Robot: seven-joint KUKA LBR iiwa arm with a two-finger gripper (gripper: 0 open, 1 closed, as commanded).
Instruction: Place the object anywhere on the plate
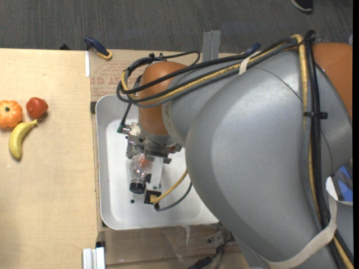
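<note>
My gripper (141,170) hangs low over the left part of a shallow white bin (109,167), pointing down at its floor. Right at the gripper sits a small clear thing with a reddish glint (141,165) and a dark end (136,186). I cannot tell whether it is held or only lies under the gripper. The orange wrist band (159,102) and the bulky grey arm (252,150) hide the right side of the bin and everything beyond it.
A wooden surface on the left carries an orange fruit (9,115), a red fruit (37,107) and a banana (19,139). A blue clamp (97,47) sits at the far edge. A tiny dark speck (132,200) lies on the bin floor.
</note>
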